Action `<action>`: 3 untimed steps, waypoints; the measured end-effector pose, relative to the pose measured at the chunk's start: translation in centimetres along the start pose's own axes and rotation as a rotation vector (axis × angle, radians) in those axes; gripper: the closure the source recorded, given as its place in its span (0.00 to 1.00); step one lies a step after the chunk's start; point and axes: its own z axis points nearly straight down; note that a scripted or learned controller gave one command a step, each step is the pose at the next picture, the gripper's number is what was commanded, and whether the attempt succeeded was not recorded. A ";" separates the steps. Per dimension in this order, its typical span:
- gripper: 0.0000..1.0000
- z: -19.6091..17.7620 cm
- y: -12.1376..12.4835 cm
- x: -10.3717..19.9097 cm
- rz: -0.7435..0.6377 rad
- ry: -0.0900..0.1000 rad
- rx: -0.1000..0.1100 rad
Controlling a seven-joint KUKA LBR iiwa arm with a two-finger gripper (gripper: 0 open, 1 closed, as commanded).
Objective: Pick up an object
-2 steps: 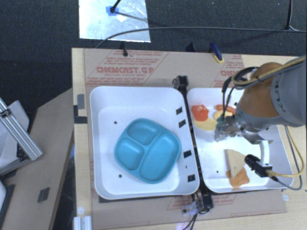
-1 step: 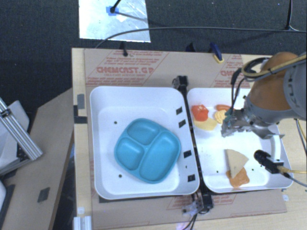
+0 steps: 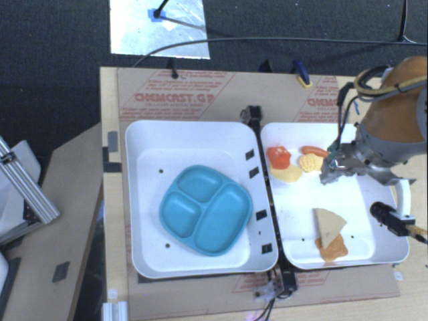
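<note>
Nearest me in the right bin (image 3: 384,249) I see a tan wedge (image 3: 328,225) lying on an orange piece (image 3: 334,247). The left bin (image 3: 144,172) holds a smooth blue divided plate (image 3: 205,209). Farther back on the right sit a pale yellow slice (image 3: 287,174), a red chunk (image 3: 279,156), a ridged yellow-orange piece (image 3: 309,162) and an orange stick (image 3: 313,151). The gripper (image 3: 331,170) hangs just beside them; its state I cannot tell.

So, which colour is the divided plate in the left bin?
Light blue; the divided plate shows clearly in the camera view.
</note>
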 end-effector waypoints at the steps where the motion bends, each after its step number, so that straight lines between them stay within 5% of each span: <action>1: 1.00 -1.3 0.1 0.0 0.000 0.001 0.004; 3: 1.00 -2.3 2.7 12.1 -0.008 0.003 0.003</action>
